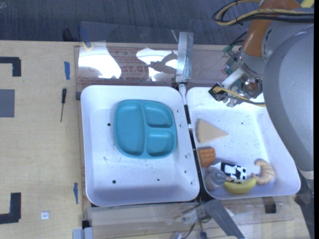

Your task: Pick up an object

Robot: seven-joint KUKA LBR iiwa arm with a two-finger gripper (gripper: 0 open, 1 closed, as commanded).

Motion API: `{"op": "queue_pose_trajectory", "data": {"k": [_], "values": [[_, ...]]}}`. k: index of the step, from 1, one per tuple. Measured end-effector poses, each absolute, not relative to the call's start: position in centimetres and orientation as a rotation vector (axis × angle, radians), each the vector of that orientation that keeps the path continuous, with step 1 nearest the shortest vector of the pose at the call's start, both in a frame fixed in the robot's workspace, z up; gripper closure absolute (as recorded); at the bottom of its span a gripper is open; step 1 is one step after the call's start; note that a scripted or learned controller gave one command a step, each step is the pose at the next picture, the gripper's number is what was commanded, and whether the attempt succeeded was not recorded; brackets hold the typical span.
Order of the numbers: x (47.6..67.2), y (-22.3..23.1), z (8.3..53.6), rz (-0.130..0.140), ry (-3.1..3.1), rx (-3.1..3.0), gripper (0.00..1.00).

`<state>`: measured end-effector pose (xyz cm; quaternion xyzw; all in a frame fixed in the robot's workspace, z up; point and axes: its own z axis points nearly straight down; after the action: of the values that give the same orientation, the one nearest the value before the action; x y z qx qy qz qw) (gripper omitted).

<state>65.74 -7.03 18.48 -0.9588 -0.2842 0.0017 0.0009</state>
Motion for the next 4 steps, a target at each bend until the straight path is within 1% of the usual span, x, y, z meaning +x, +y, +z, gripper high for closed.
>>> {"op": "queue_pose_trajectory", "data": {"k": [1,2,3,4], "values": [[64.4,-11.6,15.0,0.006,-1.498,-2.759,1.0],[66.8,-8.2,18.6,-0.004,-1.024,-2.97,1.0],[65.3,-10.5,12.5,0.016,-1.051,-2.956,1.0],[65.6,-7.2,18.6,-0.003,-0.554,-3.092,1.0]]}}
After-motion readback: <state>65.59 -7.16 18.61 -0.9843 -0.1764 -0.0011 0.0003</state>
